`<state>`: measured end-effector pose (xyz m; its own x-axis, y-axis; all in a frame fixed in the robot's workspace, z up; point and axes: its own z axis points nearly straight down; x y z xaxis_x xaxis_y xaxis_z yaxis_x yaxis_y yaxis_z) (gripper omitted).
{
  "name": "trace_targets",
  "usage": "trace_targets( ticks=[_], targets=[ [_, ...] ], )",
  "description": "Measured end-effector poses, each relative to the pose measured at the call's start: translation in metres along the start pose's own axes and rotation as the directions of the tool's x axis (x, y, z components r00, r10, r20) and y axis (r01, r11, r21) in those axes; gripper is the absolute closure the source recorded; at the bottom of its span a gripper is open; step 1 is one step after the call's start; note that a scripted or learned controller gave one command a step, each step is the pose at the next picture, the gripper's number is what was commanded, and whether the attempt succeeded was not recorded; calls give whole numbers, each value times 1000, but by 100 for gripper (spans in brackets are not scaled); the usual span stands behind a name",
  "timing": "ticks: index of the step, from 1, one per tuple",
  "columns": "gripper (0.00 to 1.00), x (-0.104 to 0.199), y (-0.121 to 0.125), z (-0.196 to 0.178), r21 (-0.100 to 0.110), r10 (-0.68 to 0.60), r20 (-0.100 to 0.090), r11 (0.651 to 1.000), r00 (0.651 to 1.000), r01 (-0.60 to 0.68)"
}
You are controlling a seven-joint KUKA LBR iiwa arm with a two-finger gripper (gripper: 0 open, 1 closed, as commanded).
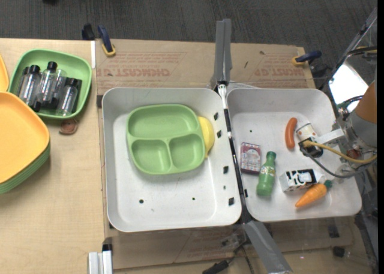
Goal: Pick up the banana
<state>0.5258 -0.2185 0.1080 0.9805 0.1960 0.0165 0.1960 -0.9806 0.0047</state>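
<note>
smooth yellow banana (208, 134) partly hidden by a green tray (165, 139)
its rounded edge peeks past the glossy divided tray's right rim in the left bin (180, 202); hand (350, 151) over the right bin (264, 116), grip cannot be told.

We see the banana (207, 134), yellow and curved, peeking out at the green tray's (157, 124) right edge, in the left bin (168, 204).

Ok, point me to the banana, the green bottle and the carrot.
banana (207, 134), camera view, its exposed yellow curve.
green bottle (266, 175), camera view, the label at mid-body.
carrot (312, 195), camera view, middle of the orange root.
</note>
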Motion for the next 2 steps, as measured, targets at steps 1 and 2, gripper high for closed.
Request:
trace_targets(
  ticks=[1, 2],
  targets=[
    [0, 58, 12, 1, 3, -2, 5, 1000, 1000, 2],
    [0, -43, -12, 13, 16, -70, 8, 997, 998, 70]
  ],
)
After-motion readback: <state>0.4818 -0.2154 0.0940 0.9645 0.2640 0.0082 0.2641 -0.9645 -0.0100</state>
